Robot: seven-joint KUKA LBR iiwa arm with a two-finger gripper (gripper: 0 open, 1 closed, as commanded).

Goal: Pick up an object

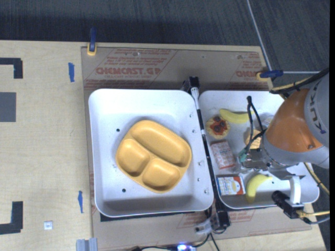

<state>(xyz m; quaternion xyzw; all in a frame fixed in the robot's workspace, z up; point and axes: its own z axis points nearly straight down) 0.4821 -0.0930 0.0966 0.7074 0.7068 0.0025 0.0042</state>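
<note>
The right bin [236, 93] holds several small things. A yellow banana [234, 116] lies near its far wall, with a round red-and-yellow pastry [217, 125] beside it. Two printed packets [222, 155] [231, 185] lie along the bin's left wall. A second banana [255, 184] rests by the near wall. The arm's orange band [294, 127] hangs over the bin's right half. Below it my gripper [251, 158] points down into the bin, just above the second banana and right of the upper packet. The wrist hides what lies under it.
The left bin [104, 140] holds a yellow three-compartment plate [153, 154] in its middle. Black cables [252, 114] loop off the wrist over the right bin. A black bracket [285, 203] juts over the bin's near right corner. Cardboard [157, 67] lies beneath both bins.
</note>
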